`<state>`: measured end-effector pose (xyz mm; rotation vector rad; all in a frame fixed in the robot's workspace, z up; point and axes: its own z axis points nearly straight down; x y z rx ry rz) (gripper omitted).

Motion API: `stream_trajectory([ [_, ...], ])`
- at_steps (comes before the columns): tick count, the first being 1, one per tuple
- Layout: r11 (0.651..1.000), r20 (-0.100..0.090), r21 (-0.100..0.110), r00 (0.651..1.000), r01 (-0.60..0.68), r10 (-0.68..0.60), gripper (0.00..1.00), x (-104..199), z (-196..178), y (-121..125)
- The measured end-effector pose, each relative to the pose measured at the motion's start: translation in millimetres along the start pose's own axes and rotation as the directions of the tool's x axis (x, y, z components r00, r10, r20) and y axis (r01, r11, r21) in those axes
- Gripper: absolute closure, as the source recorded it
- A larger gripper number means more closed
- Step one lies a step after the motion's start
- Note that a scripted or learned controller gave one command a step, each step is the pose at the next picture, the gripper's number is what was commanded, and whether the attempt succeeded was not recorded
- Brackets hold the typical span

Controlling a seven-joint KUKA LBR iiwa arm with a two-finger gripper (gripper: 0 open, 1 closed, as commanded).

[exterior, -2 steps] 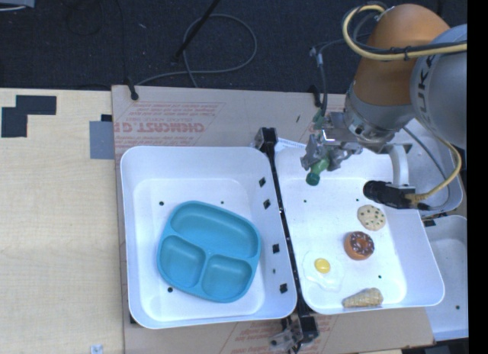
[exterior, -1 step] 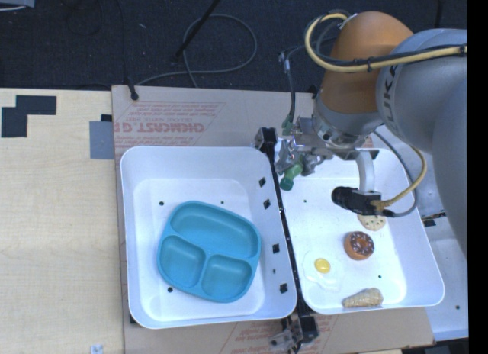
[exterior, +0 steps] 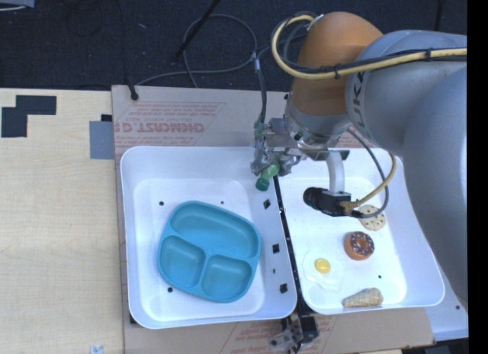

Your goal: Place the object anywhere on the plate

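Sitting in left bin (exterior: 145,192): blue plate (exterior: 208,250).

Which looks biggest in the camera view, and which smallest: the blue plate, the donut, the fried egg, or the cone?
1. Blue plate, by far the largest.
2. Fried egg and cone look about alike, so no ranking between them.
3. Donut, a little smaller, though it's a close call.
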<state>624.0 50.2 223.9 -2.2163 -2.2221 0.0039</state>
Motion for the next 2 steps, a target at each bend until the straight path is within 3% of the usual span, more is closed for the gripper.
stream_trajectory([
  [1,1.000,0.000,0.000,1.000,0.000,0.000,1.00,46.9,-10.1,-12.8],
  [2,1.000,0.001,0.000,1.000,-0.001,0.001,0.00,46.9,-9.9,-12.5],
])
